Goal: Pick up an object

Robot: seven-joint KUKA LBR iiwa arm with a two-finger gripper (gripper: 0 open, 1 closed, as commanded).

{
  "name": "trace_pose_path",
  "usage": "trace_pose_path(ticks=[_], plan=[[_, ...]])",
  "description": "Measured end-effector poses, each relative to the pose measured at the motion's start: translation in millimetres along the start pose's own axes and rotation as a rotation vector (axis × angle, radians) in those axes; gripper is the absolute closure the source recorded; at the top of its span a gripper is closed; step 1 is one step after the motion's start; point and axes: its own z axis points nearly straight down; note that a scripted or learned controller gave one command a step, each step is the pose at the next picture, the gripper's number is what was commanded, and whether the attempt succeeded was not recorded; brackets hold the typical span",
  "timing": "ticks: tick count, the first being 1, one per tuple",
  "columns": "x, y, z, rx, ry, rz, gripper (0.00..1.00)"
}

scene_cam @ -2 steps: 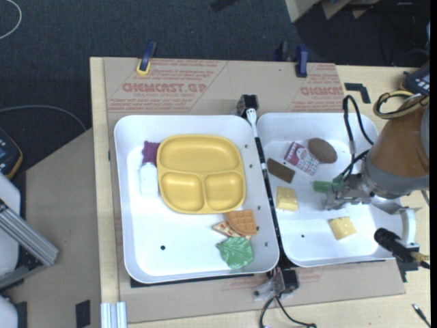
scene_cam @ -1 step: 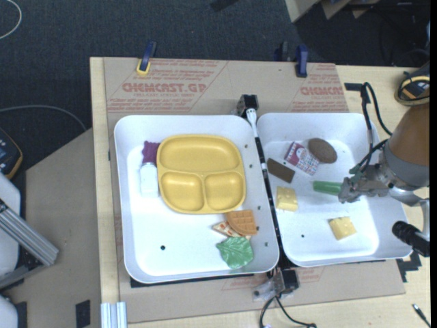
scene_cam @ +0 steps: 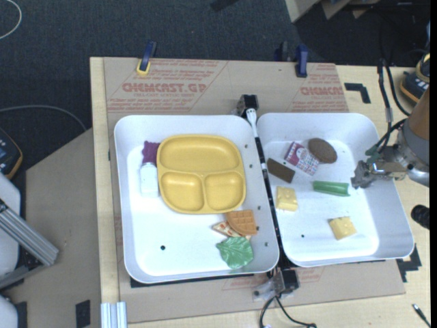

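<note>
Left bin [scene_cam: 130, 203]: a yellow divided tray [scene_cam: 201, 173] takes up most of the floor. A purple item [scene_cam: 150, 151] and a white bottle [scene_cam: 148, 180] lie against its left side. A waffle piece [scene_cam: 242, 222] and a green leaf [scene_cam: 235, 251] sit below it, near the front wall.

Right bin [scene_cam: 389, 231]: a brown bar [scene_cam: 280, 170], a pink-and-white packet [scene_cam: 301, 158] and a dark brown oval [scene_cam: 321, 150] cluster toward the back. A pale yellow cube [scene_cam: 287, 199] rests near the left wall, a green stick [scene_cam: 331, 188] mid-floor, a yellow block [scene_cam: 342, 227] toward the front.

My gripper [scene_cam: 363, 175] hangs at the right side of this bin, just beside the green stick's right end. I cannot tell how far apart my fingers are; nothing visible between them.
</note>
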Motion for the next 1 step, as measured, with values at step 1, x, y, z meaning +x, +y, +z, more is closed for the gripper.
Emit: trace_pose_path(ticks=[1], plan=[[-0.4, 1.3, -17.8, 0.004, 0.001, 0.001, 1.0]])
